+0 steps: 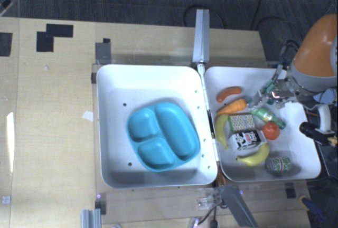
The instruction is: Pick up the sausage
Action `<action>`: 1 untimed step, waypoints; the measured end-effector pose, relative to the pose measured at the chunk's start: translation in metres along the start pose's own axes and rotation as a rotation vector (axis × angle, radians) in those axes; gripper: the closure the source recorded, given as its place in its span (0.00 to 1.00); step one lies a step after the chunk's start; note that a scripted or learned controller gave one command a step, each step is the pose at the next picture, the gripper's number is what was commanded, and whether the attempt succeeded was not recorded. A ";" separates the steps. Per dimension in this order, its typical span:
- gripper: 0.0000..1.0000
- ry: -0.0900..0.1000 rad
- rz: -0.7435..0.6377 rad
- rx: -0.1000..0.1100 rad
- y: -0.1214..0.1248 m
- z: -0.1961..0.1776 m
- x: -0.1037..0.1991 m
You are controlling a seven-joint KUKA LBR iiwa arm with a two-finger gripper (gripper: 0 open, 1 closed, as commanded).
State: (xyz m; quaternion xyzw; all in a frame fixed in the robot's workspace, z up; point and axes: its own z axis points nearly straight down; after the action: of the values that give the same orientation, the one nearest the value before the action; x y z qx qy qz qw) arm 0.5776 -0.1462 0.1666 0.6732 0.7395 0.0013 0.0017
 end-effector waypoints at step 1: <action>0.00 0.000 -0.070 -0.001 0.066 0.037 -0.003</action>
State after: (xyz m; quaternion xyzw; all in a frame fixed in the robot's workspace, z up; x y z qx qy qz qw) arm 0.6433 -0.1428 0.1296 0.6470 0.7625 0.0017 0.0023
